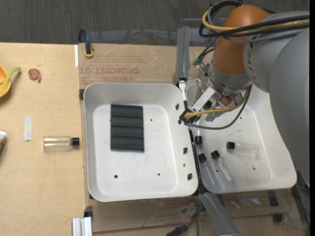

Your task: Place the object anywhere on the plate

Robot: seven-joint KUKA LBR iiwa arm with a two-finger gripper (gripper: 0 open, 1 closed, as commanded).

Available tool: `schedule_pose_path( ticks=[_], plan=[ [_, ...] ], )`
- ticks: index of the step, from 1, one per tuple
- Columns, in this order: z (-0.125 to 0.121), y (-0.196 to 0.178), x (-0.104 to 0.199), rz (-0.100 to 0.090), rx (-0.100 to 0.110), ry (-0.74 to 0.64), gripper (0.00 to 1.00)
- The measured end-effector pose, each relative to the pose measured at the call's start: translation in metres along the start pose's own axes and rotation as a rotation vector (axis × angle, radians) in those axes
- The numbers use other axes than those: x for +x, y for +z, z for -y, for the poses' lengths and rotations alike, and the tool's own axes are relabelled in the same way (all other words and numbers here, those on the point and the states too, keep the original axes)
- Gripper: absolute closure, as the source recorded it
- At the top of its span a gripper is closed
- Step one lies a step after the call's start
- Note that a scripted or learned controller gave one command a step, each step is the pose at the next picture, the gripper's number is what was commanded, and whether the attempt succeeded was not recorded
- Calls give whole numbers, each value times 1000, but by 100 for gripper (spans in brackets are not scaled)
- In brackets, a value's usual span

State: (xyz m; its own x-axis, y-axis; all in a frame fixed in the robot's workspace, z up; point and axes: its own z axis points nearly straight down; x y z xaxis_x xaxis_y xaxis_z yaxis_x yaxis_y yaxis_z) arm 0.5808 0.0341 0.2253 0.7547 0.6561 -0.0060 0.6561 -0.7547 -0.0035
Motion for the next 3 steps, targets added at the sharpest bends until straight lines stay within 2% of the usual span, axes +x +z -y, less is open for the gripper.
schedule_pose_path(
  ticks=[1,2,3],
  plan=[
    [71,36,-19,0,0,-42,100],
    [27,53,95,0,-2,-78,100],
    [-57,-81,18,-1,-2,25,100]
  ],
)
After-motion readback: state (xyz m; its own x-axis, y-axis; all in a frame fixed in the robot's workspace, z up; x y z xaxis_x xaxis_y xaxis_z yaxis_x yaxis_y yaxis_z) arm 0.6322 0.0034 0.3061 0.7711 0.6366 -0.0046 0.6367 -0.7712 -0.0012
